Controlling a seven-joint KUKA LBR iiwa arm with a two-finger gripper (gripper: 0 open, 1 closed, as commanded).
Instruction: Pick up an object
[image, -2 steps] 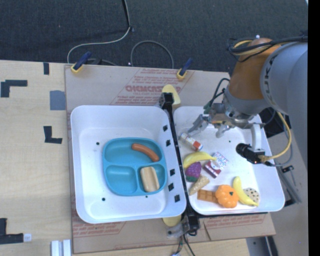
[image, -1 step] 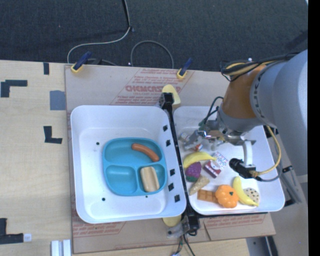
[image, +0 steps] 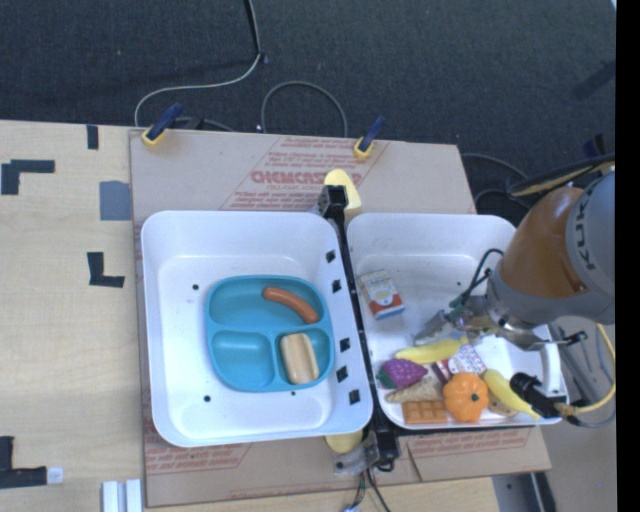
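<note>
Gripper low in the right bin, just above the yellow banana; whether it is spread or pressed together cannot be told. Nothing seen held. Judgement: descend straight onto the banana, straddling its narrow width, and avoid the purple grapes and orange crowded beside it.

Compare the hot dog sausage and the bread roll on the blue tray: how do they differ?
The sausage is thin, orange-red and lies at a slant in the top compartment of the blue tray; the bread roll is thicker, tan with a pale middle, and lies nearly straight in the lower right compartment. They lie apart. Both are toy foods in the left bin.
</note>
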